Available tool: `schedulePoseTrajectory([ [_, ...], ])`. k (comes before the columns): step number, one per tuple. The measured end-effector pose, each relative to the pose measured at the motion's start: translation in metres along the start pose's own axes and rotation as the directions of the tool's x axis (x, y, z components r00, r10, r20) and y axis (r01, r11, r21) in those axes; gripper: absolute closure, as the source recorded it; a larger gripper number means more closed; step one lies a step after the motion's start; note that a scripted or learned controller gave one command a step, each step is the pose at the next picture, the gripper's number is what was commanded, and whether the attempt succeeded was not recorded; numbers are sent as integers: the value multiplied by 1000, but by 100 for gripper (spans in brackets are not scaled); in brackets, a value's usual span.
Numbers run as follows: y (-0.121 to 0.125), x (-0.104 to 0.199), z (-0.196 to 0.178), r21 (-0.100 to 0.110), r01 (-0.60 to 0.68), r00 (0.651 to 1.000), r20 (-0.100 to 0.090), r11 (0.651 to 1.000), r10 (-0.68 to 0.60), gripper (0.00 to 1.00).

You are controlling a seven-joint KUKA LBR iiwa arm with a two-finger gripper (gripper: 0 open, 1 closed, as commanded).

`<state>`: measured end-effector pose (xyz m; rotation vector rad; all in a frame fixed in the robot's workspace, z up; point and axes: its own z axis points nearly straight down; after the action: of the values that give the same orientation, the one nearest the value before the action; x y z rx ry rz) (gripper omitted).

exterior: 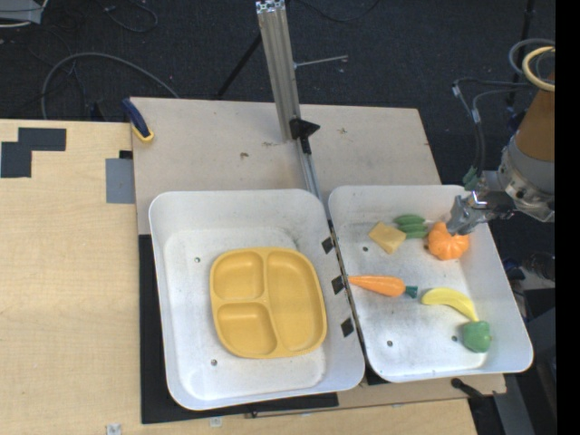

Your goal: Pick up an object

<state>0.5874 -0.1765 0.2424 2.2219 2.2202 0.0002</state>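
Orange toy fruit (448, 244) lies in the right white bin (507, 352) under the tool (460, 217), whose grip I cannot tell.

**Even overhead light, soft focus, dark surround**

The scene is lit evenly from above, moderately bright over the bench and dim beyond it. The two white bins, the left bin (172, 243) and the right bin (507, 333), are the brightest surfaces, though neither blows out; faint grey speckling still reads on their floors. Shadows are short and soft, and the yellow plate (268, 301) casts barely any. The floor at the top (181, 25) falls nearly to black, with cables only faintly visible. Focus is soft throughout and fine edges are slightly smeared, most of all at the arm (535, 143) on the right. Straight edges show little bending toward the borders. Colours look slightly washed.
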Motion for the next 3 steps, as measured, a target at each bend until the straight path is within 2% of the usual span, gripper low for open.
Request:
schedulePoseTrajectory([
  [1, 1, -1, -51, -3, 2, 1000, 1, 1000, -2, 100],
  [2, -4, 50, -42, 4, 4, 1000, -2, 1000, -4, 100],
  [3, 2, 111, -30, 4, 5, 1000, -2, 1000, -5, 100],
])
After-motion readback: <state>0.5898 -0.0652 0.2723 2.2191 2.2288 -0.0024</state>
